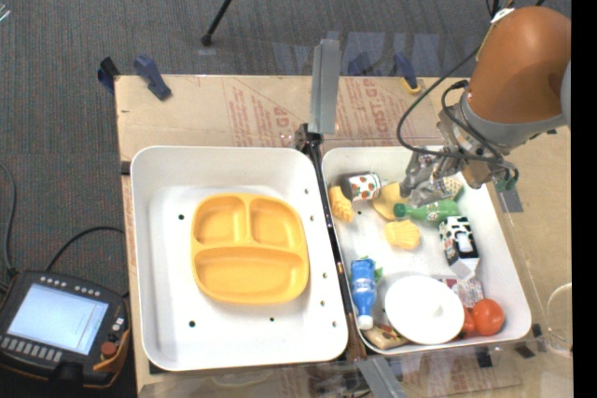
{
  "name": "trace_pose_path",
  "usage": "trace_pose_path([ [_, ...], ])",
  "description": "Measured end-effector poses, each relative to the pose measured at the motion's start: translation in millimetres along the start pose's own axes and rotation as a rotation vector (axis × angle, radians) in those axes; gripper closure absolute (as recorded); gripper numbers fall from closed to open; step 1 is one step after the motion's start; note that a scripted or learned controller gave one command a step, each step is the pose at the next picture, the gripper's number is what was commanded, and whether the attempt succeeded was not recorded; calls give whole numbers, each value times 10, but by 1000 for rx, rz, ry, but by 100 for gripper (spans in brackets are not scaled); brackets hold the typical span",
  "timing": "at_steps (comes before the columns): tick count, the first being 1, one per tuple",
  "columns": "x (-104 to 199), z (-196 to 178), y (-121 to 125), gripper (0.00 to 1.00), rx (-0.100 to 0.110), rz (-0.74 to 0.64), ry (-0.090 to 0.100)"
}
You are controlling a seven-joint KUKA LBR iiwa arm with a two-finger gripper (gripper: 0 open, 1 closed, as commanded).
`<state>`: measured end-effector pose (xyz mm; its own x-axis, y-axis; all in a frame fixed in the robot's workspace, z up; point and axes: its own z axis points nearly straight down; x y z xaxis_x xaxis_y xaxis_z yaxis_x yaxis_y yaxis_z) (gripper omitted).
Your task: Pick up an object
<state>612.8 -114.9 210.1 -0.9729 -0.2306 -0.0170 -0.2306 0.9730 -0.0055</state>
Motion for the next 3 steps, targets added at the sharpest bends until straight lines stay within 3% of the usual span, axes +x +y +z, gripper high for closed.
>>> trace_pose_path([
  [1,-99,1177,129,100,-14,-25,28],
  [2,-421,-287,227,100,-1,-121,-2],
  [3,-312,855,142,100,-19,-944,11],
])
